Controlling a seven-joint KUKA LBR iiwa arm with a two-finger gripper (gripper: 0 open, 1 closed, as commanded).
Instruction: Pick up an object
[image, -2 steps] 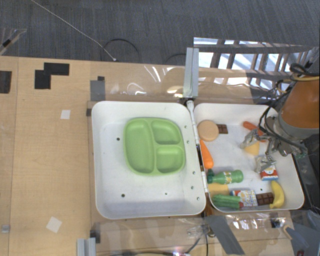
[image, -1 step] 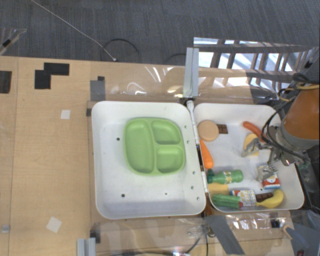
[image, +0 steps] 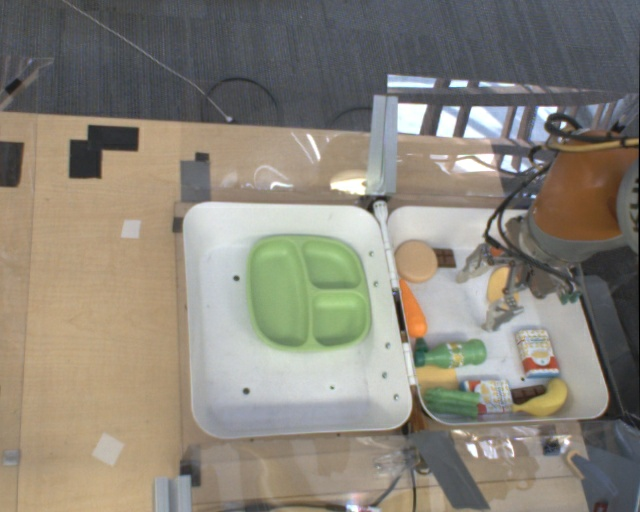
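Hung over the upper middle of the right bin (image: 596, 395), gripper (image: 492, 290) spread wide, one finger (image: 473, 263) toward the bun, the other down near the bin floor. Held nothing between them. Just beside the fingers, a yellow piece (image: 497, 282), partly hidden, not gripped. Below and left: round bun (image: 417, 261) with a brown block (image: 446, 257) next to it, carrot (image: 413, 311) along the left wall, green bottle (image: 451, 352), then a second bottle (image: 470, 399) lower down. Right of those, a small can (image: 536, 352) and a banana (image: 543, 399) at the bottom corner. Left bin (image: 220, 400): green divided plate (image: 307, 291) lying flat in the middle.
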